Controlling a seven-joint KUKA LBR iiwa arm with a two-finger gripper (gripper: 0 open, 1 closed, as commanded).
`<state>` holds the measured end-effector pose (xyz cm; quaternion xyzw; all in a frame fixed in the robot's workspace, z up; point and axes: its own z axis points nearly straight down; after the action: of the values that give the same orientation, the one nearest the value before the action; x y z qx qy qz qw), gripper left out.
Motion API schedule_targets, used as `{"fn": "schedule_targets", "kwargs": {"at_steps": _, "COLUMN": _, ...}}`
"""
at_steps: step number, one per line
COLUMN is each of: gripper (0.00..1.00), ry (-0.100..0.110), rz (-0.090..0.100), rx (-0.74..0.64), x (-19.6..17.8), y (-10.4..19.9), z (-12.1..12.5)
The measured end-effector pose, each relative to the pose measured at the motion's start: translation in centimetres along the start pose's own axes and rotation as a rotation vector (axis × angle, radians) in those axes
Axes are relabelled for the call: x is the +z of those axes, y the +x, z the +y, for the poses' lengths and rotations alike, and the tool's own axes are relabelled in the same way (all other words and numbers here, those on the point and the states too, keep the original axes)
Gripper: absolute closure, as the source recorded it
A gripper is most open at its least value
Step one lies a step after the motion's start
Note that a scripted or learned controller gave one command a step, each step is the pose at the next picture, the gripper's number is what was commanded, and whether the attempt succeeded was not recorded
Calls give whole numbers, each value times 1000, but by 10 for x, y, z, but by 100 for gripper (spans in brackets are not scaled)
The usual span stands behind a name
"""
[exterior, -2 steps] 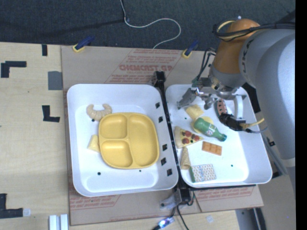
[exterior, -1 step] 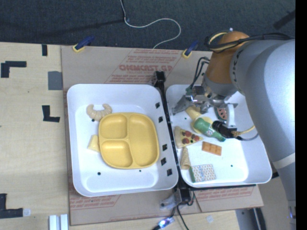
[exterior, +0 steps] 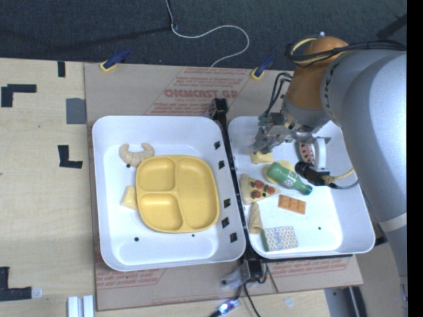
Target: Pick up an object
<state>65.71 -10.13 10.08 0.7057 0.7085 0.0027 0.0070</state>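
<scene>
Cheese wedge (exterior: 262, 156), pale yellow, smooth, far-left in the right bin (exterior: 350, 240) beside a glossy green bottle (exterior: 288, 177); gripper (exterior: 269, 139) directly above, its grasp state impossible to tell; risk: a slick sloped face may slip free, or neighbouring pizza slice (exterior: 256, 189) gets nudged.

I see two bins side by side. In the left bin (exterior: 106, 177) sits a plate (exterior: 177, 193), a croissant (exterior: 135, 153) behind it. In the right bin (exterior: 344, 233) a bottle (exterior: 288, 177) lies behind a cracker (exterior: 292, 205).
</scene>
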Motion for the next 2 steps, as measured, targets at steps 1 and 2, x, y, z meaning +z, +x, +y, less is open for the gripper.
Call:
{"fn": "schedule_targets", "kwargs": {"at_steps": 1, "gripper": 100, "ry": 12, "rz": 6, "rx": 3, "x": -43, "y": 0, "z": -3}}
{"fn": "schedule_targets", "kwargs": {"at_steps": 2, "gripper": 100, "ry": 11, "rz": 6, "rx": 2, "x": -102, "y": 0, "z": -9}}
